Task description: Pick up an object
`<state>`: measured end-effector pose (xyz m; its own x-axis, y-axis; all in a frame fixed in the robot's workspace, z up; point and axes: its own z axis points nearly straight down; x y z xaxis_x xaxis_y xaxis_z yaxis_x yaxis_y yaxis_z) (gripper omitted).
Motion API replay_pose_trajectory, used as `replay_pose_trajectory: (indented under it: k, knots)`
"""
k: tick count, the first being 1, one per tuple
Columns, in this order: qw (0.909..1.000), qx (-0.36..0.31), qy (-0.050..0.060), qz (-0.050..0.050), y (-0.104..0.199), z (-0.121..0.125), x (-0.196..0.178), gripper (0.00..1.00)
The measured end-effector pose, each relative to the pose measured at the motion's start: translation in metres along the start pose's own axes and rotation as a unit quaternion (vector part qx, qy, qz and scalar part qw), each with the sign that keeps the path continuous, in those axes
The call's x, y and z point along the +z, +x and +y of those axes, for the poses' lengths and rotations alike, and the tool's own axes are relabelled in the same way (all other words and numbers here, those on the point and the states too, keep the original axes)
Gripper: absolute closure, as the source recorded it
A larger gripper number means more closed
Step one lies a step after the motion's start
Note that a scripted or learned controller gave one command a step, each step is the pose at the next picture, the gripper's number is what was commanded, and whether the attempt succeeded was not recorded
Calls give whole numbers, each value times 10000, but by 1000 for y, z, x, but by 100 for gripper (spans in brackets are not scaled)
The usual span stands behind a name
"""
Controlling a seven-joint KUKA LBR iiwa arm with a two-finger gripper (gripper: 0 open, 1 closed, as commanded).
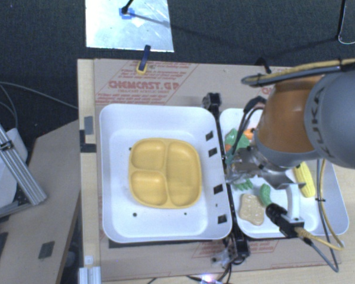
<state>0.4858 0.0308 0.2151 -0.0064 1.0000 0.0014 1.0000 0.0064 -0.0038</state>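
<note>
Arm [296, 120] low over right bin [337, 218], gripper hidden so grip unknowable; beige cracker-shaped toy [251, 209] lies at bin's near-left corner, likely light, stiff plastic, best pinched across its edges.

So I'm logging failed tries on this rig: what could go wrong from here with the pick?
1. The arm hangs over the right bin and hides the spot it works on, so a miss may go unseen.
2. The items lie close together: green pieces, a tan piece, corn. It might nudge or catch a neighbour.
3. Its cable trails over the bin rim and could snag.
</note>
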Motion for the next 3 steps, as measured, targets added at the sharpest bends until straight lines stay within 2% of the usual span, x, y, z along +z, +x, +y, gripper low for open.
replay_pose_trajectory:
  k: [1, 2, 3]
  knots:
    - [9999, -41, -106, 36, 88, 2, -148, 100]
    - [10000, -18, -43, -4, 82, 2, -151, 100]
    - [10000, -29, -38, 10, 167, 4, -164, 100]
